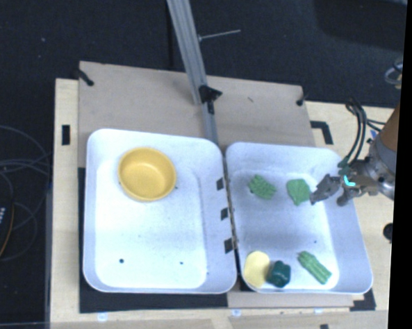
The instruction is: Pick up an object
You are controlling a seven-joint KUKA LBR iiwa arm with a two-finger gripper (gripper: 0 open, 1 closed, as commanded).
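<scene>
- Camera view: small light-green block [298, 191] lies in the right white bin [348, 235], upper part, just left of the gripper [334, 191].
- Two-finger gripper hangs at that bin's right rim, fingers spread, nothing between them.
- Green ridged piece [262, 187] sits left of the block.
- Yellow bowl [147, 173] rests in the left white bin [144, 261].

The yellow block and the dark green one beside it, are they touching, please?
Touching: camera view shows the yellow block and dark green block pressed together, no gap.
</scene>
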